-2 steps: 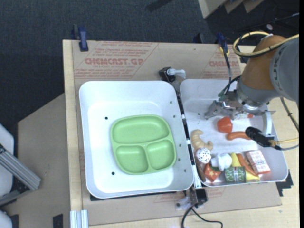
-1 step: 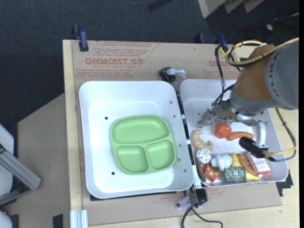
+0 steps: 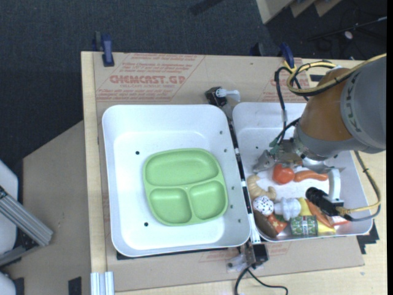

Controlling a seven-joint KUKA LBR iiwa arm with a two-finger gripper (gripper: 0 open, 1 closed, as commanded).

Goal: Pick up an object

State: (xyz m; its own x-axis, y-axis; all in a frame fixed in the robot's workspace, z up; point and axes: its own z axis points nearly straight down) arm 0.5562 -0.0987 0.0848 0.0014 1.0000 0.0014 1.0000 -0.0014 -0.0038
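Claw (image 3: 274, 157) low in right bin (image 3: 258, 118), grip state unclear; arm (image 3: 344, 112) bent over

Overhead slanted view of both bins (image 3: 123, 165)

tray (image 3: 183, 185) in left bin (image 3: 116, 165) | toys (image 3: 288, 211) in right bin (image 3: 258, 123)

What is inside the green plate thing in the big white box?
Nothing can be seen in the green tray: its three compartments look bare. It lies in the left bin, and the patch of bin floor under it is covered.
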